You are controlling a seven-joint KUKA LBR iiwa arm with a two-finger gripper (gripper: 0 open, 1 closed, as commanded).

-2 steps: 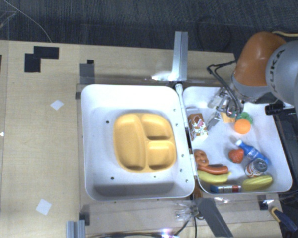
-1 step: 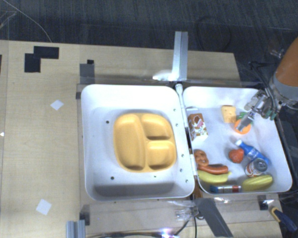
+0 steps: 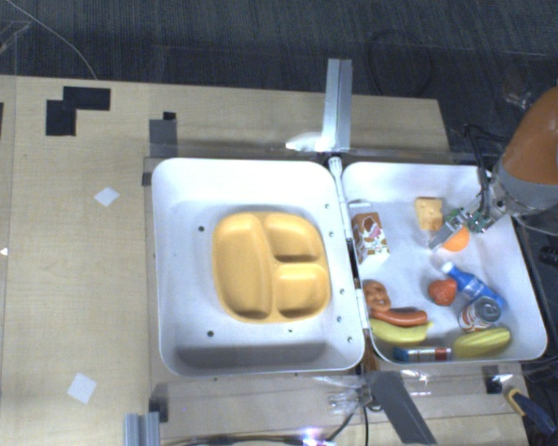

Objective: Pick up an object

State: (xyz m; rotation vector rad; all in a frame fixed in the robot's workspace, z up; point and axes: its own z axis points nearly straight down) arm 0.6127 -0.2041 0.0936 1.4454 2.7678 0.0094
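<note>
The arm enters from the right, its orange band high at the edge, and the gripper (image 3: 465,223) is low in the right bin (image 3: 530,291), near that bin's far right side. An orange ball-like piece (image 3: 457,241) sits right at the gripper's tip, touching or just under it. Whether it is pinched cannot be told from this slant, nor can the spread of the jaws.

The right bin holds all the loose things, which is likely why the arm works there. A tan block (image 3: 429,214) lies just left of the gripper. A small printed carton (image 3: 369,237) leans by the dividing wall. Nearer the front are a blue bottle (image 3: 471,284), a red fruit (image 3: 442,292), a can (image 3: 479,314), a sausage (image 3: 402,318), two bananas (image 3: 398,332), and a marker (image 3: 421,353) along the front wall. These are crowded together, so the more open far corner probably gives an easier reach.

The left bin (image 3: 181,203) bears a yellow divided tray (image 3: 268,266) at its middle, well apart from the arm.
</note>
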